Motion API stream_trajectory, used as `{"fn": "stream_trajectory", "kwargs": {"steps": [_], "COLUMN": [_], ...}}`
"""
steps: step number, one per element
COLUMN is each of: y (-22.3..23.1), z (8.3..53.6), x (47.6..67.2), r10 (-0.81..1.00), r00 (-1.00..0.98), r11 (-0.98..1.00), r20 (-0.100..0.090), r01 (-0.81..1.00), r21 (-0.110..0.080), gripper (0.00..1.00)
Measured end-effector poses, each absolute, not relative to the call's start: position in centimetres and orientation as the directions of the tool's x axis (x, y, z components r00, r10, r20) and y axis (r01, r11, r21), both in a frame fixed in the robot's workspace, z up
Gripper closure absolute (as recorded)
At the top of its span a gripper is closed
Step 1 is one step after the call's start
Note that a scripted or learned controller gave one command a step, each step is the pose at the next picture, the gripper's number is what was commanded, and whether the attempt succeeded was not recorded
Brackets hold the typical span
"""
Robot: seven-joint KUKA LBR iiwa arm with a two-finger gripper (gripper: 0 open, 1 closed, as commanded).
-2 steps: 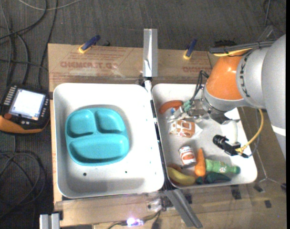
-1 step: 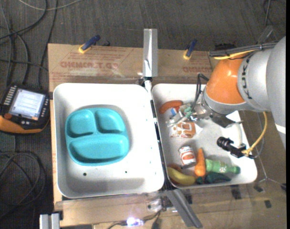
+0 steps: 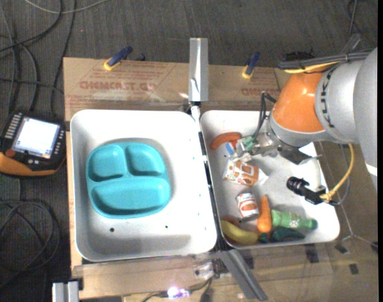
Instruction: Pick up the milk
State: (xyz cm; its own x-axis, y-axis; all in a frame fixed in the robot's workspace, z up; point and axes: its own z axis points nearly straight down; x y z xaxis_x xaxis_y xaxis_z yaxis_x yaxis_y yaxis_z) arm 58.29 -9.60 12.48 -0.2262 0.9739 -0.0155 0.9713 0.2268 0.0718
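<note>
On the bench, the right bin [image 3: 330,228] holds the milk [image 3: 241,171], unlifted, gripper [image 3: 250,145] just at its twelve o'clock, grip state unclear.

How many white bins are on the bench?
2. The left bin holds a blue divided plate. The right bin holds the toy food, including the milk, with the arm reaching over it. None seem hidden.

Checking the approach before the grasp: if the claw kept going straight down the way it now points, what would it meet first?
Most likely the milk carton, lying just below the claw in the right bin. Depth is unclear from above, so it might clip the carton's upper edge.
</note>
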Motion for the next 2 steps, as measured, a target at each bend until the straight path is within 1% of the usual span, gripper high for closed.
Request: {"fn": "stream_trajectory", "kwargs": {"steps": [1, 2], "y": [-9.6, -9.9], "z": [12.3, 11.3], "x": [58.2, 57.3], "r10": [0.974, 0.942], "r00": [-0.226, -0.336], "r11": [0.226, 0.336], "r20": [-0.016, -0.02], "r01": [0.972, 0.94], "r21": [0.069, 0.052], "gripper": [0.0, 0.0]}}
